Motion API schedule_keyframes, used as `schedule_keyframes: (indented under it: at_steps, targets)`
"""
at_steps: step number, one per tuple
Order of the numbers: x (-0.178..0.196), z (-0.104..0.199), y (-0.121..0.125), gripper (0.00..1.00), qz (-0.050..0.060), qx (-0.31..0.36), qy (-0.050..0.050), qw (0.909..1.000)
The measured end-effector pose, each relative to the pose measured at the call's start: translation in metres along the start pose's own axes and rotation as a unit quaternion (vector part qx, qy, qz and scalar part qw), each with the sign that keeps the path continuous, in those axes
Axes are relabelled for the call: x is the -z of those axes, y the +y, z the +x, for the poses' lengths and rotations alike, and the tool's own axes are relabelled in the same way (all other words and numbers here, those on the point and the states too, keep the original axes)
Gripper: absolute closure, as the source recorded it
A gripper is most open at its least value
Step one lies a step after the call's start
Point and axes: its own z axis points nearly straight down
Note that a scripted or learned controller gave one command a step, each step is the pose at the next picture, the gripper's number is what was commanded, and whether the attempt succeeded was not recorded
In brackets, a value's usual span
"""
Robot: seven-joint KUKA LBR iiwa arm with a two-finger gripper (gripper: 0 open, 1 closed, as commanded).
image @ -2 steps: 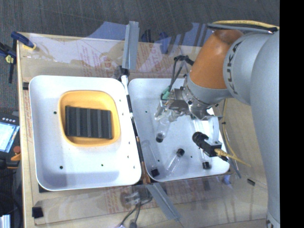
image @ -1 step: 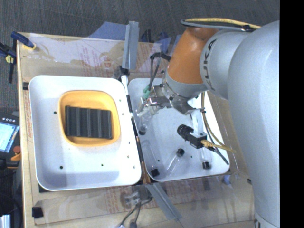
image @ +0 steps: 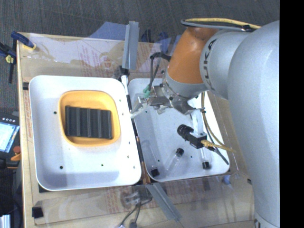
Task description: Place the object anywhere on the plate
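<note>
A yellow plate (image: 70, 100) with a dark ribbed centre lies in the left white bin (image: 47, 165). In the right bin (image: 156, 127) lie three clear tubes with black caps: one near the front middle (image: 174, 160), one at the front right (image: 204, 156) and one along the left wall (image: 148, 159). My gripper (image: 141, 103) hangs low over the back left corner of the right bin, close to the wall between the two bins. Nothing shows in its grasp. The grey and orange arm hides the back right of that bin.
The raised walls of the two bins meet in a narrow ridge (image: 132, 127) beside the gripper. A grey bar (image: 130, 44) stands behind the bins. A small screen (image: 7, 136) sits off the bench's left edge.
</note>
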Motion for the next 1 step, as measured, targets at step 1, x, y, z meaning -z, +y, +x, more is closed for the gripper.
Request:
schedule_keyframes:
  at_steps: [1]
  targets:
    - [-0.0042, 0.0702, 0.0123, 0.00, 0.000, 0.028, 0.000, 0.9996]
